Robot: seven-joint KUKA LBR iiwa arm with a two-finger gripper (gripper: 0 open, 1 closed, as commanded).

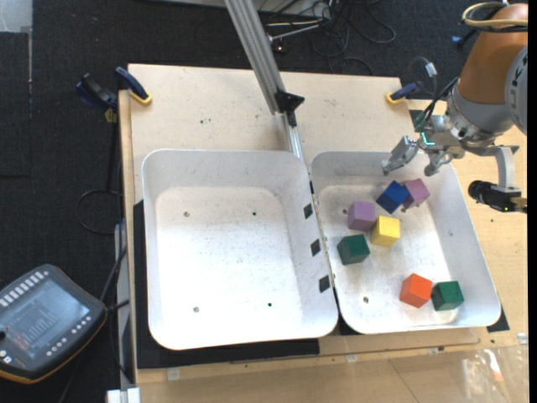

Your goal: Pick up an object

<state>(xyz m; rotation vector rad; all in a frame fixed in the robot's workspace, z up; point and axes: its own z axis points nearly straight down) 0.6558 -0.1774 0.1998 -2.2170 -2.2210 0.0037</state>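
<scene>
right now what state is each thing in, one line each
gripper: open, above the far end of the right bin, holding nothing
blue block: in the right bin, tilted, touching a purple block
purple block by the blue one: resting in the bin
other purple block: flat, beside the yellow block
yellow block: flat
green block mid-bin: flat
orange block: flat, against a green block
green block near corner: flat

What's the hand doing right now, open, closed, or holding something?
Hand: open, fingers spread, holding nothing; it hovers over the far part of the right bin, just above the blue cube.
</scene>
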